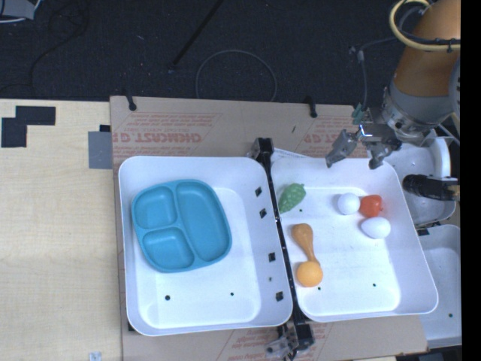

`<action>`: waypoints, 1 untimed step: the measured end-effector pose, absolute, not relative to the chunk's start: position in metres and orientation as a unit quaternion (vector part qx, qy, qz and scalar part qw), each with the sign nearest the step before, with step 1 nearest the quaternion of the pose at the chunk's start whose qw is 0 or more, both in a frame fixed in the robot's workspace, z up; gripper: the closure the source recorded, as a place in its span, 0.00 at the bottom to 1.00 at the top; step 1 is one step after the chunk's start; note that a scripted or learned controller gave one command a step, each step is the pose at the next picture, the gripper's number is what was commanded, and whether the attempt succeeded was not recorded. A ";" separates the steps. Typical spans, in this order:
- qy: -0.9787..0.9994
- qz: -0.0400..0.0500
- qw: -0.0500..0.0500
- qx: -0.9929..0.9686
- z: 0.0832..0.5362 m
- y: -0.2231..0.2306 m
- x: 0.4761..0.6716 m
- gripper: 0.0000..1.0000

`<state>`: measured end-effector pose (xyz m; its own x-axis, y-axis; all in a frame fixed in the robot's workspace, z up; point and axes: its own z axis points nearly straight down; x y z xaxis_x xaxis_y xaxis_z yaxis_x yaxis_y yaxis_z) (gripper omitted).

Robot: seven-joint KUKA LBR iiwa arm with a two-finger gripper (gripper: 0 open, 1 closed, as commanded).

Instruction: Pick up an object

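Note:
My gripper (359, 154) hangs above the back edge of the right bin (353, 295), its two fingers spread open with nothing between them. Below it in that bin lie a white ball (348, 203), a red-orange object (371, 205) touching it, and a white egg (376, 228). A green leafy piece (291, 196) rests near the bin's left wall. An orange gourd-shaped toy (306, 256) lies at the bin's middle left.
The left bin (188, 307) holds a blue three-compartment plate (181, 224). A black divider (274, 232) runs between the bins. Cardboard (195, 130) lies under both bins, and cables trail behind on the dark floor.

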<state>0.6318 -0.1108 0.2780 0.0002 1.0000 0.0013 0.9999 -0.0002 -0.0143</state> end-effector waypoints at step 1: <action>-0.708 0.001 0.001 -0.707 0.285 -0.111 0.633 0.00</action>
<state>0.6335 -0.1109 0.2854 -0.0012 1.0000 0.0001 1.0000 0.0012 -0.0030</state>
